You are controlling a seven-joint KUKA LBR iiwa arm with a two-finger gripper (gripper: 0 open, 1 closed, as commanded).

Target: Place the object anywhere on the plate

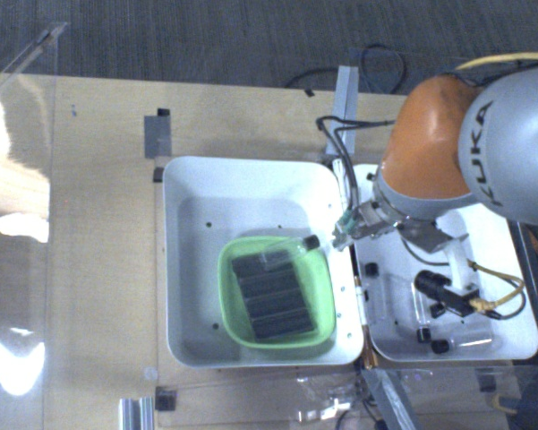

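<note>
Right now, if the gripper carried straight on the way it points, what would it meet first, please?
Probably the square green plate with the dark ridged object, low and leftward of the gripper; depth is hard to judge.

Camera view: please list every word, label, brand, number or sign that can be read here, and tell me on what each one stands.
"KUKA": dark letters running down the grey casing of the arm, beside its orange band.
No other text is legible: the green plate, the dark object on it and the white bins show no readable label.
</note>
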